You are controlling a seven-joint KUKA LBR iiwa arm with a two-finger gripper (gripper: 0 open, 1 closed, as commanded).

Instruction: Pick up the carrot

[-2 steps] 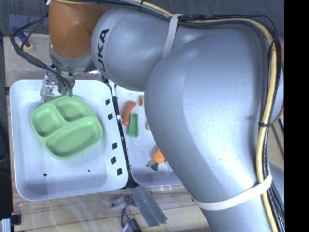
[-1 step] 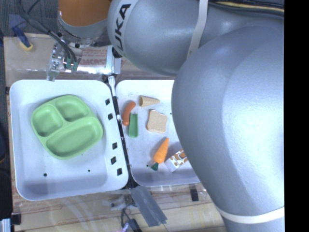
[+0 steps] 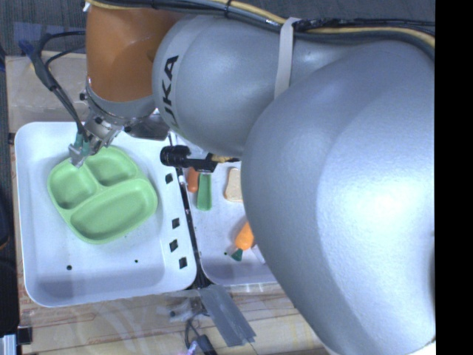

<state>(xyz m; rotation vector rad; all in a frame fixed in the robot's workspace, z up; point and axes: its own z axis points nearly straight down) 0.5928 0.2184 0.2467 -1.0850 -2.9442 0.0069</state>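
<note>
The carrot [image 3: 242,240], orange with a green stem end, lies in the right bin [image 3: 222,272] near its front, partly hidden under the arm. My gripper [image 3: 80,151] hangs over the left bin [image 3: 44,272], at the upper left rim of a green divided plate [image 3: 103,194]. It is far to the left of the carrot. Nothing shows between its tips.
The big grey arm covers most of the right bin. A small orange and green piece [image 3: 199,187] and a tan piece [image 3: 233,185] lie in the right bin's back part. The divider between the bins [image 3: 181,213] carries black markers.
</note>
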